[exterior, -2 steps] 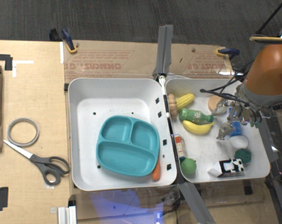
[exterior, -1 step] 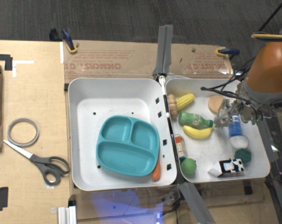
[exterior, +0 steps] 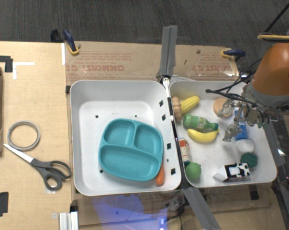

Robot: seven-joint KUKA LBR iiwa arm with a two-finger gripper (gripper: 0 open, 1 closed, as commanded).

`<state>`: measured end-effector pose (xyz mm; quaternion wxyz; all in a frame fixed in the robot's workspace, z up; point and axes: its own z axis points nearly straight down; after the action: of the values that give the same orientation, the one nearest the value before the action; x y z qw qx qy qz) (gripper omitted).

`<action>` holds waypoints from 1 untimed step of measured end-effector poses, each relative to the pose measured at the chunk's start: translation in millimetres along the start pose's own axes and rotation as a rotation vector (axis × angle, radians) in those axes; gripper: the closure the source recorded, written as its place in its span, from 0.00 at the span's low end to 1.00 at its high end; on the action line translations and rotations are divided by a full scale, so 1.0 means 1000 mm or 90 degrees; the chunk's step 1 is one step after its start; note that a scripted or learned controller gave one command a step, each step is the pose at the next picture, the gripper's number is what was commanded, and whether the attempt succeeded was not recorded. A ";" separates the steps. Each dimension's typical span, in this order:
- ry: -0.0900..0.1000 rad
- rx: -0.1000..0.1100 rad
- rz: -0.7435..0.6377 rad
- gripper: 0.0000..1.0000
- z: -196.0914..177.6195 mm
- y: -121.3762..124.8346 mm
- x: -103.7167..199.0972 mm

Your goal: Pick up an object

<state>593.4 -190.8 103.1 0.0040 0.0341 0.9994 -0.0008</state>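
The banana (exterior: 202, 135), at nine o'clock from the gripper (exterior: 232, 131), seems light and smooth; mid-body grasp is advised; the gripper's state cannot be told.

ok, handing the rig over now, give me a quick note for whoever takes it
Pincer: low over the right bin, nothing seen between its fingers; open or shut unclear.
Right bin: corn, green bottle, banana, green ball, dark green object, black-and-white box.
Left bin: teal divided plate, carrot at its edge.
Done: no pick.
Left: grasp and lift one object.
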 end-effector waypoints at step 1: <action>0.003 0.000 0.005 0.00 0.010 -0.008 0.003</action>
<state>590.2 -198.7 92.8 0.0016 0.0382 0.9993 -0.0005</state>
